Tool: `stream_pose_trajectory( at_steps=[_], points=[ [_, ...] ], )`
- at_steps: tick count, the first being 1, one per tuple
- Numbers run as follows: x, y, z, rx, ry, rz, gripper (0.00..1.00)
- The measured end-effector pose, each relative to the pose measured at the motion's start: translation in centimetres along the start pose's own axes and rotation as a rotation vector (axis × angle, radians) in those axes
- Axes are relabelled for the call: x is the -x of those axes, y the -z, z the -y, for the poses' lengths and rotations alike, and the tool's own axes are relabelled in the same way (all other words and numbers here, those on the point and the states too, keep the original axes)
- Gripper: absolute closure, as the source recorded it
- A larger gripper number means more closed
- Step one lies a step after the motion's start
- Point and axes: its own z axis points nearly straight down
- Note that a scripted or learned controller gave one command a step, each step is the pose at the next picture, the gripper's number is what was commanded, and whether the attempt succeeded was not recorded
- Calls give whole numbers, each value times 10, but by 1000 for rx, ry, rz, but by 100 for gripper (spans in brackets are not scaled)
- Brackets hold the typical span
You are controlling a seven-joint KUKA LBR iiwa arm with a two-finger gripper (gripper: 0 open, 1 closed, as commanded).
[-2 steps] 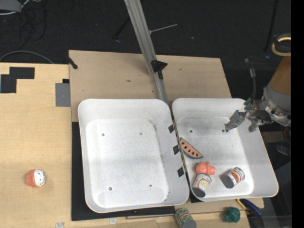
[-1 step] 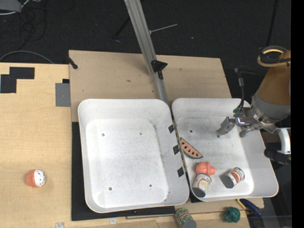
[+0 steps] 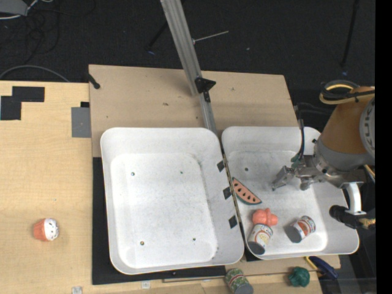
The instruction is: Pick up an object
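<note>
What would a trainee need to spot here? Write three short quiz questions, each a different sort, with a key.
1. True or false: the watermelon slice lies in the left bin.
2. Which is nearest the tool? A) the round toy on the bench B) the watermelon slice C) the green thing
3. Fill in: the two small cans lie in the ___ bin.

Key: 1 false; 2 B; 3 right.

White bins (image 3: 159, 141), red watermelon slice (image 3: 246, 193), green ball (image 3: 299, 277)
</note>
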Motion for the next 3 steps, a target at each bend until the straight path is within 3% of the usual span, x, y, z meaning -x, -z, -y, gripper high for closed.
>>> stream_pose_trajectory(
  at_steps=[1, 3],
  points=[
    [2, 14, -1, 6, -5, 2, 100],
    [6, 119, -4, 13, 0, 5, 100]
  ],
)
